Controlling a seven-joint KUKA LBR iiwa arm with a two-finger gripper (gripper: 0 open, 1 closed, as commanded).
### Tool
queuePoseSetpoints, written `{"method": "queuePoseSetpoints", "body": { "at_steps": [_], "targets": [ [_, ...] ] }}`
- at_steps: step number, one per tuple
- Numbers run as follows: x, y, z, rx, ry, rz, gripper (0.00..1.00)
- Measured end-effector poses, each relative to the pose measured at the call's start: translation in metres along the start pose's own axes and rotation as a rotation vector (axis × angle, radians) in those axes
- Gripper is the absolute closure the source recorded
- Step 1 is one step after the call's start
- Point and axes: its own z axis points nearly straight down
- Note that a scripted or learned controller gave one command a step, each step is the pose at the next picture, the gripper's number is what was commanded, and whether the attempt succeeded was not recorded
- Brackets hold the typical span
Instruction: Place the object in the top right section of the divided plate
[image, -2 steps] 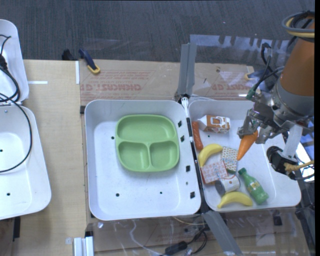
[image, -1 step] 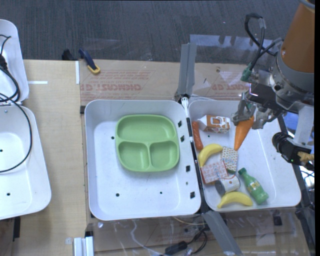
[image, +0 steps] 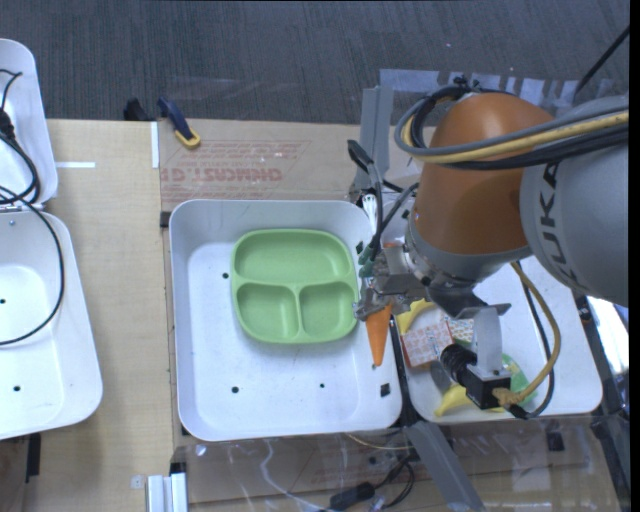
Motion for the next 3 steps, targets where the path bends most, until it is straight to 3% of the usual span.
{"method": "queuePoseSetpoints", "body": {
  "at_steps": [1,2,3],
  "targets": [
    [0.046,0.056,-0.040,-0.002,0.000,-0.328,1.00],
    [0.124,0.026,0.017,0.002,-0.001,-0.189,1.00],
    [0.122,0.026,0.008,0.004,-0.003,-0.186,1.00]
  ]
}}
